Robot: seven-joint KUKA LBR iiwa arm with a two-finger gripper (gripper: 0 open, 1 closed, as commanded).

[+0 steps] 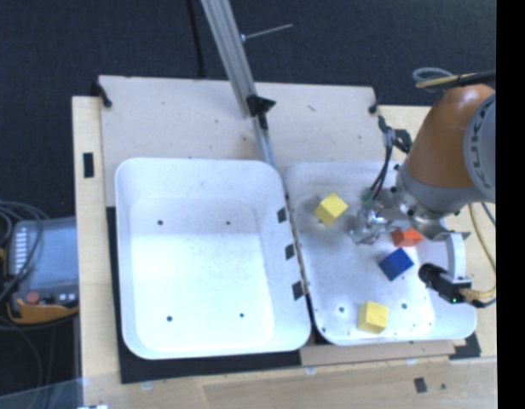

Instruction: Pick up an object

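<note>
The right bin (331, 313) holds a yellow block (331, 209) near its upper left, a second yellow block (373, 316) near its front, a blue block (396, 263) in the middle right, and an orange block (406, 237) partly hidden under the arm. My gripper (366, 227) hangs low over the bin, between the upper yellow block and the orange block, just up and left of the blue one. Nothing is visible between its metal fingers.
The left bin (126, 228) lies beside the right one. A slanted aluminium rail (233, 54) runs from the top down to the seam between the bins. Cables and a pendant (41, 271) sit off the bench's left side.
</note>
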